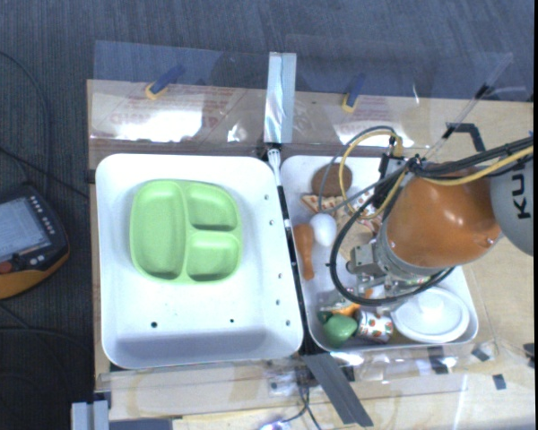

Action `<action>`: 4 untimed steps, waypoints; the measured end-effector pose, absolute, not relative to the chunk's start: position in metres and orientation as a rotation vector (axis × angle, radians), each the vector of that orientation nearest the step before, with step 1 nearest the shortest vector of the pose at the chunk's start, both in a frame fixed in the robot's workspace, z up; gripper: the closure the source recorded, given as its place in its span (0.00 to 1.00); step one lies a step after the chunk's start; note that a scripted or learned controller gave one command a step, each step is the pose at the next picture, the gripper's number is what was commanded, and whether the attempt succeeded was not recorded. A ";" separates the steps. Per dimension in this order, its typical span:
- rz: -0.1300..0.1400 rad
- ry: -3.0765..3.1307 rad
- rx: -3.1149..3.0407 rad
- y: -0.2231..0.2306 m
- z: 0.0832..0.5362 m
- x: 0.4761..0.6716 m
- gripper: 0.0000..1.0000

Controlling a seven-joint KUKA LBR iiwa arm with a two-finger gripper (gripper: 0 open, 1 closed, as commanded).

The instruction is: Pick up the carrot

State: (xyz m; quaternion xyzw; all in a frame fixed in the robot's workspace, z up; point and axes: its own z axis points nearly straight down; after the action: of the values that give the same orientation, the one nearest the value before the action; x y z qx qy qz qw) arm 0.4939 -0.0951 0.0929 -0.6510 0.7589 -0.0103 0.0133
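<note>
Where cables crowd — claw (373, 287) over carrot (303, 249)

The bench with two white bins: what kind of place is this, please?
Probably a robotics lab bench for grasping trials: two white bins, a grey-and-orange arm reaching in, and a handheld control pendant on the carpet.

On my own grey arm (520, 206), out at three o'clock, I can read the dark letters "KU", cut off by the edge. The handheld controller (20, 234) at nine o'clock has a screen, but its contents are too small to read.
</note>
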 end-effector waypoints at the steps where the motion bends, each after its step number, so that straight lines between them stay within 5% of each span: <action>1: -0.038 2.518 -1.816 -0.100 0.094 0.497 0.00; 3: -0.026 2.706 -1.554 -0.101 0.093 0.492 0.00; 4: -0.006 2.912 -1.162 -0.100 0.091 0.517 0.00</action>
State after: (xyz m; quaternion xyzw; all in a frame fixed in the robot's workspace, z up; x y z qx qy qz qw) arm 0.5172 -0.0999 0.0907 -0.3706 0.9288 -0.0020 0.0032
